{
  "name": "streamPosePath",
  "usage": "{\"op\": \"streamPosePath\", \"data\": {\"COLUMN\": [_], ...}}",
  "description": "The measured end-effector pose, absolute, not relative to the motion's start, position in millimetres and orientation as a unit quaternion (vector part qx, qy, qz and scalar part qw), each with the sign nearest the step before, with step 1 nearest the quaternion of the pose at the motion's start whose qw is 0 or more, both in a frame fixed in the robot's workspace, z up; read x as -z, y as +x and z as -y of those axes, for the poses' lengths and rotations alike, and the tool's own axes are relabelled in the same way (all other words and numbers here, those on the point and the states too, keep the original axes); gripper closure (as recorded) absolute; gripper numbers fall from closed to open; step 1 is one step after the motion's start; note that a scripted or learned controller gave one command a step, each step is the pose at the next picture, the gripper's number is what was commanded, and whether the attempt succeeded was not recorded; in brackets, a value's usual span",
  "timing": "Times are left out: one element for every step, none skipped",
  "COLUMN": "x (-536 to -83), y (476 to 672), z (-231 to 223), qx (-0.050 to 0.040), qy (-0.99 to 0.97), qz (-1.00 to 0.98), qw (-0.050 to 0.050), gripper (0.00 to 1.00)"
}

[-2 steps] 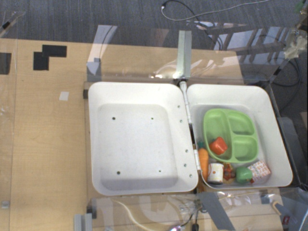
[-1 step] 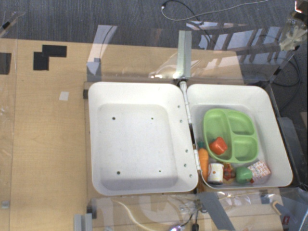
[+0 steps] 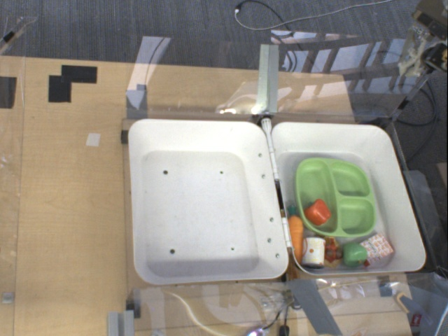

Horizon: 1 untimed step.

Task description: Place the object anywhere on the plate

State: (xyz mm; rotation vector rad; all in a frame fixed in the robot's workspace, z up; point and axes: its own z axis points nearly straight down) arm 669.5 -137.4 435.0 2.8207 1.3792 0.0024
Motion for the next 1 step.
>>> {"op": "streamPosePath", "data": {"x": [-435.1], "y": [667.3], "z": [110.6], "qx": [-0.0010], "qy": [0.938], "qz": [-0.347], "qw": [0.000], "gripper": [1.00]}}
